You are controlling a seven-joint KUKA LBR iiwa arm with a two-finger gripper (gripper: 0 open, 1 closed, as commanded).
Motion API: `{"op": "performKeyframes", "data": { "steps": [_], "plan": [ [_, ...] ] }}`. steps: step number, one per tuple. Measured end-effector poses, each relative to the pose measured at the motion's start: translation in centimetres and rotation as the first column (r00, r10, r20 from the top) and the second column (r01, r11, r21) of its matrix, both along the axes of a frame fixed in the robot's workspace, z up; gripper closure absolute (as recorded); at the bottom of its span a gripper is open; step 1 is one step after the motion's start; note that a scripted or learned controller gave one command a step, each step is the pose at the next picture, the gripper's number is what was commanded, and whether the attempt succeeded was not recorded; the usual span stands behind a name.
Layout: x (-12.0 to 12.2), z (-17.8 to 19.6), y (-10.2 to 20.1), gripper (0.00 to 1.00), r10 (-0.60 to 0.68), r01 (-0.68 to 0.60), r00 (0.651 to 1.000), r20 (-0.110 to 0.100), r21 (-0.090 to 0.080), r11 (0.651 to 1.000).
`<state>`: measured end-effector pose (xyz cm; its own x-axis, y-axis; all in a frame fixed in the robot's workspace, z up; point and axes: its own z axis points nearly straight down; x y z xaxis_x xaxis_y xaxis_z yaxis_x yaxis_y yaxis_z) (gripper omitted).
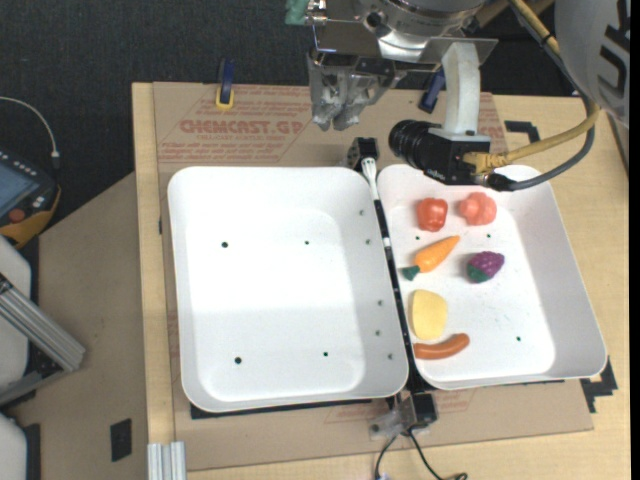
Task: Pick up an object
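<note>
We read "CHEMCAST GP" on the brown board (pixel 240 126) beyond the left bin (pixel 200 298). Our gripper (pixel 338 106) hangs past that bin's far right corner, grasping nothing we can see. The carrot (pixel 436 254) lies rightward and nearer, mid right bin (pixel 560 298), long axis slanted.

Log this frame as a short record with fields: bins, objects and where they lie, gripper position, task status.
bins: left bin and right bin, white, side by side
objects: all in the right bin
back row: red piece, pinkish-red piece
middle: carrot, purple piece
front: yellow piece, with the sausage just in front of it
gripper: gripper raised above the bench behind the bins, over the cardboard
fingers: state unclear
task status: nothing picked up yet
</note>
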<state>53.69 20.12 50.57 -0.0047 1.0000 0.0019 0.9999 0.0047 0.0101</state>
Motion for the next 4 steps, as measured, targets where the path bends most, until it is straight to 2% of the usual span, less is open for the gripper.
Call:
{"op": "performKeyframes", "data": {
  "steps": [1,2,3,4],
  "plan": [
    [-6.1,-8.3,2.5,1.00,0.000,0.000,1.000,-0.022,-0.006,1.000],
    [-5.8,-6.8,2.4,1.00,-0.002,0.002,1.000,-0.009,-0.001,1.000],
    [-5.7,-5.8,2.5,1.00,-0.002,0.002,1.000,-0.008,-0.001,1.000],
    [-5.9,-18.7,-5.3,1.00,-0.014,0.014,1.000,-0.026,-0.010,1.000]
  ]
}}
